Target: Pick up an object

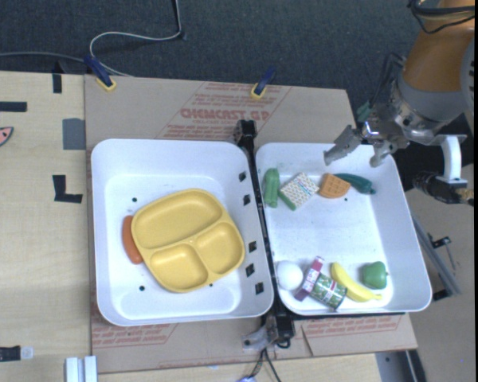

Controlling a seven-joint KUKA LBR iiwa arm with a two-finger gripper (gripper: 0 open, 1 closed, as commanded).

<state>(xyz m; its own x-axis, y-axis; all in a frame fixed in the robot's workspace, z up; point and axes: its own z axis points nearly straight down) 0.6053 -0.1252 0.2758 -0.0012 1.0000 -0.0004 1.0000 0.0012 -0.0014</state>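
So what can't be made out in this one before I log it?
- Orange object in the left bin: mostly hidden under the yellow tray, camera view.
- Can and purple packet labels: too small to read.
- Dark green item beside the hand: blurred, identity unclear.
- Arm: cut off at the top edge.

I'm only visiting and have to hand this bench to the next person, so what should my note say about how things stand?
End effector: open, holding nothing, above the far edge of the right bin.
Right bin, far end: green vegetable, patterned packet, orange piece, dark green piece.
Near end: white egg, can, banana, green pepper.
Left bin: yellow divided tray.
Done: nothing picked.
Left: pick one object.
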